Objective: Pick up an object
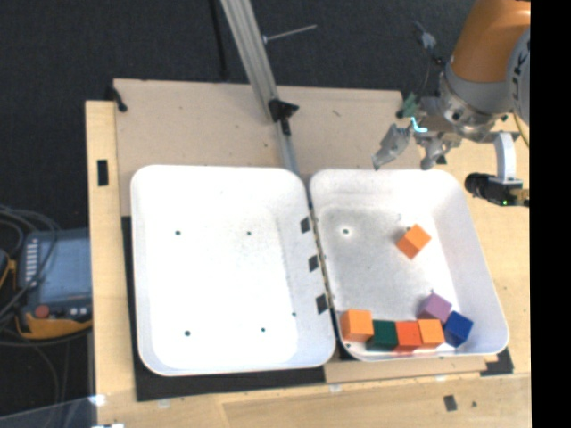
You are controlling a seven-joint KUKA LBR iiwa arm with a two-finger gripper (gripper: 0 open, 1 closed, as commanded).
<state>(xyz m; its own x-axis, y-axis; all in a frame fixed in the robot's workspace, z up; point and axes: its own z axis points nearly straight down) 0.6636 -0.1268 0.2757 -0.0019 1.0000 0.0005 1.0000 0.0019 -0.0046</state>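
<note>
White plastic forms the two shallow bins seen side by side on the counter (375, 399), the left bin (223, 266) and the right bin (464, 230). Seven small blocks are counted in the right bin: four orange, one green, one purple and one blue. A lone orange cube (413, 241) is seen on the speckled floor of the right bin, well apart from the others, turned so that one corner points toward the near edge; no long axis is shown, the faces being about equal. Six blocks are crowded against the near wall: an orange block (358, 324) at the left end, a green block (384, 334) touching it, then an orange block at the middle (409, 334), an orange block to its right (431, 332), and a blue block (458, 327) at the right end, tilted. A purple block (436, 307) is set just behind that row, near the blue one. All are plain, matte and solid in colour. The gripper (412, 150) is held above the far rim of the right bin, apart from every block, with its grey fingers (389, 149) spread and nothing between them. One grey arm with an orange band (489, 25) is seen reaching in from the right. A slanted metal rail (254, 61) is seen behind the bins.
</note>
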